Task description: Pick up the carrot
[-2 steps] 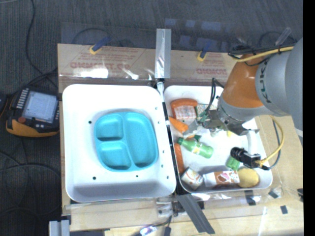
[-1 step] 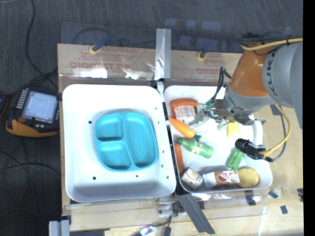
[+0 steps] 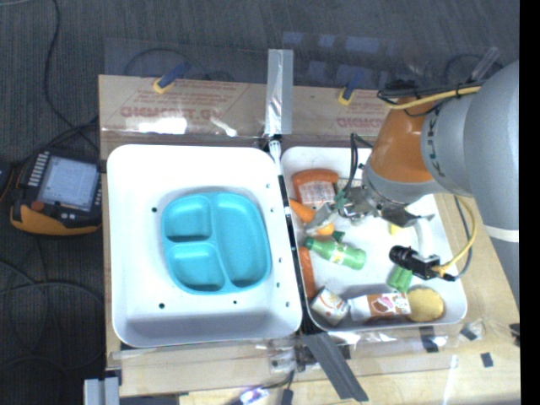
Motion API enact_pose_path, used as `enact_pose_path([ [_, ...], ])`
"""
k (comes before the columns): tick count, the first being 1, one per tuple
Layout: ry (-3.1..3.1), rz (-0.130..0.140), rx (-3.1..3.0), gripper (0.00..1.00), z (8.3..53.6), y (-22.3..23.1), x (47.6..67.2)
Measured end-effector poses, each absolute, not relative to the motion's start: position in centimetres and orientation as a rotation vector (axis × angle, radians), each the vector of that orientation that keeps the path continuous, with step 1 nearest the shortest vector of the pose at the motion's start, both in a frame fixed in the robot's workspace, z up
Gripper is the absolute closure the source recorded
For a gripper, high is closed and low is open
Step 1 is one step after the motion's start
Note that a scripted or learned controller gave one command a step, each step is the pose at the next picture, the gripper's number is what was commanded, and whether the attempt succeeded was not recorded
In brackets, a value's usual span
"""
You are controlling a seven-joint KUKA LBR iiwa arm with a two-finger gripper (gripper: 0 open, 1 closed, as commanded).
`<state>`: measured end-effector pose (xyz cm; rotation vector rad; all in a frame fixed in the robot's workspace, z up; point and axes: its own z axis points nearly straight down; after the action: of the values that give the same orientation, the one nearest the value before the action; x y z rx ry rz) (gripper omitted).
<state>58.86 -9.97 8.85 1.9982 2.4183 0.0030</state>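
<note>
The carrot [image 3: 305, 270] is a long orange piece lying along the left wall of the right bin [image 3: 451, 251], just below a green bottle [image 3: 336, 253]. My gripper [image 3: 348, 206] hangs over the upper middle of that bin, up and to the right of the carrot and apart from it. Its tip is near a small orange item [image 3: 324, 224] and the green bottle's cap end. The grey arm with its orange band [image 3: 403, 154] hides the bin's upper right part.
An orange packet with a label [image 3: 315, 186] lies at the right bin's top left. A small can [image 3: 329, 305], a flat tube [image 3: 380, 305] and a yellow potato-like thing [image 3: 427, 304] line the front wall. The left bin [image 3: 135, 226] holds a blue divided plate [image 3: 216, 240].
</note>
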Motion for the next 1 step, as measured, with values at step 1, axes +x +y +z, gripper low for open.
enact_pose_path([
  [1, 2.422, 0.009, 2.001, 1.00, 9.45, -9.72, 58.92],
])
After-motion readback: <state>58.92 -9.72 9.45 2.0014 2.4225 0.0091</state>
